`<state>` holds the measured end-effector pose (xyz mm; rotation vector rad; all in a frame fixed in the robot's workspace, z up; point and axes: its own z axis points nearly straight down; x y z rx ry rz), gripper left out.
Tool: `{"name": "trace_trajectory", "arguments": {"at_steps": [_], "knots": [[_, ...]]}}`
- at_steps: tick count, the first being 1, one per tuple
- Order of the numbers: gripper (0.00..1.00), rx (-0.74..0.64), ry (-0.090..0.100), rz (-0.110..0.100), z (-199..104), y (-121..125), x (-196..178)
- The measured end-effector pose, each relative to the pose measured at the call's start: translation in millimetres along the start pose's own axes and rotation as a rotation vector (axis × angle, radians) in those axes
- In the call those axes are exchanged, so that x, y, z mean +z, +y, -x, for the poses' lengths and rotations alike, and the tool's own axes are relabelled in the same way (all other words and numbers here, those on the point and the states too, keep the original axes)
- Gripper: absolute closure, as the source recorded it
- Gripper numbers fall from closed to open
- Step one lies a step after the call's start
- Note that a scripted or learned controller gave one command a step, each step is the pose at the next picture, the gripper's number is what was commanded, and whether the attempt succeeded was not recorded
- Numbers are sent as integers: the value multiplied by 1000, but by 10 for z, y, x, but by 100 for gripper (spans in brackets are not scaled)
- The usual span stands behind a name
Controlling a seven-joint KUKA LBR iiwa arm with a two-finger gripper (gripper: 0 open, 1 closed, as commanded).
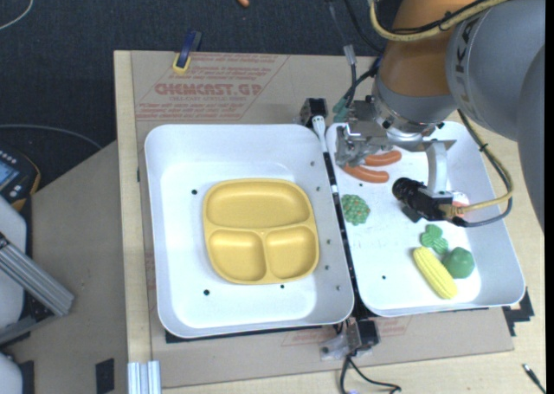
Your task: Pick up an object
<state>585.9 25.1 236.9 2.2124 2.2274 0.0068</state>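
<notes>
a: where is the gripper?
b: low over the far corner of the right bin, close to the wall it shares with the left bin. whether it is apart or together, i cannot tell from this slant.
a: and what lies by it?
b: two toy sausages, both on the bin floor. the nearer sausage is orange-red, smooth and slightly curved, with rounded ends. it lies almost crosswise, just below the gripper. the farther sausage has the same colour and lies nearly parallel, with its left end hidden behind the gripper. i cannot tell if the two touch.
a: what else is in that bin?
b: a knobbly green floret sits just beside the dividing wall, nearer the camera than the sausages. toward the near right corner a yellow corn cob lies aslant. a round green vegetable is against its right side, and a small broccoli piece sits just above them.
a: the left bin?
b: a yellow divided plate with three compartments, right way up, about in the middle.
</notes>
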Motion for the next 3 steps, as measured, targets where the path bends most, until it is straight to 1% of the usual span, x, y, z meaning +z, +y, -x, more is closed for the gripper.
{"name": "trace_trajectory", "arguments": {"at_steps": [1,2,3], "knots": [[100,1,0,0,-459,207,0],[100,5,-2,-1,-546,340,40],[100,5,-2,-9,-570,290,230]]}}
